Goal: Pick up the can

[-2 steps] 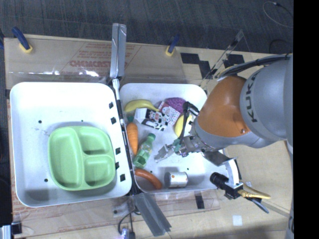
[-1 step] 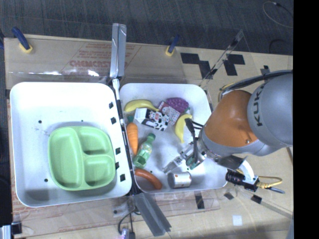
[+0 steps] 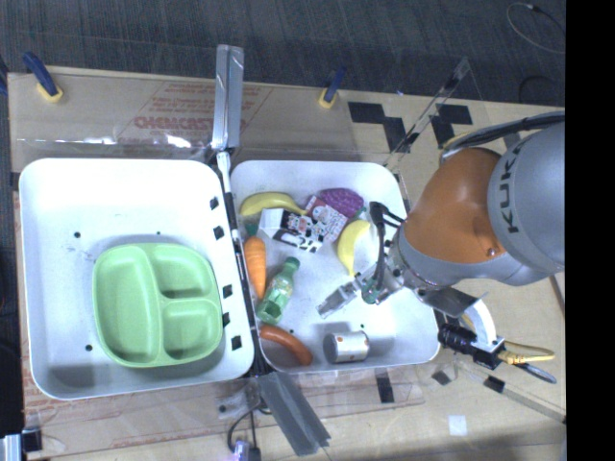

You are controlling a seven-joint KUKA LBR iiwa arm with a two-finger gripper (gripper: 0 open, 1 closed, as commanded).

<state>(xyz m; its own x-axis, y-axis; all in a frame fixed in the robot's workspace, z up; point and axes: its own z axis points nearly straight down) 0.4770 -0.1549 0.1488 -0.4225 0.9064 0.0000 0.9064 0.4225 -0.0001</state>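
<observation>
The can (image 3: 346, 346) is a small silver cylinder lying on its side near the front edge of the right bin (image 3: 404, 185). My gripper (image 3: 335, 301) hangs over the middle of that bin, pointing left. It is a short way behind the can, slightly to the can's left, and apart from it. Nothing shows in its grasp. The grey arm with its orange band (image 3: 461, 219) reaches in from the right, over the bin's right side.
The right bin also holds a green bottle (image 3: 278, 291), a carrot (image 3: 255, 265), a reddish sausage (image 3: 285, 344), two bananas (image 3: 268, 203) (image 3: 350, 243), a printed packet (image 3: 309, 226) and a purple item (image 3: 338, 201). A green divided plate (image 3: 159, 303) lies in the left bin (image 3: 58, 190).
</observation>
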